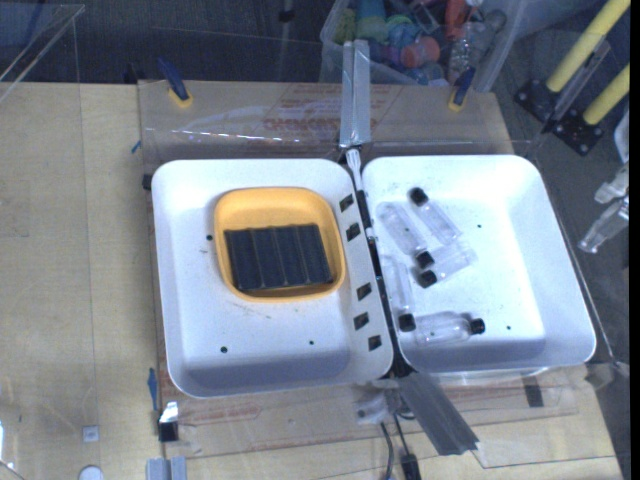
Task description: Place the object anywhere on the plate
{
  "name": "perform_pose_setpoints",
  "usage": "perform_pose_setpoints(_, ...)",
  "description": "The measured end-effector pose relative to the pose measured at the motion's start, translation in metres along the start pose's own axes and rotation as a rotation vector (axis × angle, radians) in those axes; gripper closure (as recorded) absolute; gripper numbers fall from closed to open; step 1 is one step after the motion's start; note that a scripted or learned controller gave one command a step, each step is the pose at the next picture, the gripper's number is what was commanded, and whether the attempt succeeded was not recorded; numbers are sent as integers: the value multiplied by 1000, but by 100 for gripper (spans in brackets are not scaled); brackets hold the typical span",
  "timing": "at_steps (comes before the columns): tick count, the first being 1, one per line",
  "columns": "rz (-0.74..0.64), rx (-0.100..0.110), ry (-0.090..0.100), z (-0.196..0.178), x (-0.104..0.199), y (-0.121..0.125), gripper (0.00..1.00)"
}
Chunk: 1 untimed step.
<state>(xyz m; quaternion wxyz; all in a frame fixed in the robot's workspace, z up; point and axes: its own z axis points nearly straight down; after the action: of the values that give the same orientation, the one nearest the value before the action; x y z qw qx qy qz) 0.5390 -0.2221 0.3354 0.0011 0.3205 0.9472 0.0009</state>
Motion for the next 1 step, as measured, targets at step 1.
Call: perform_pose_setpoints(1, -18, 1, 0, 10, 10, -8, 0)
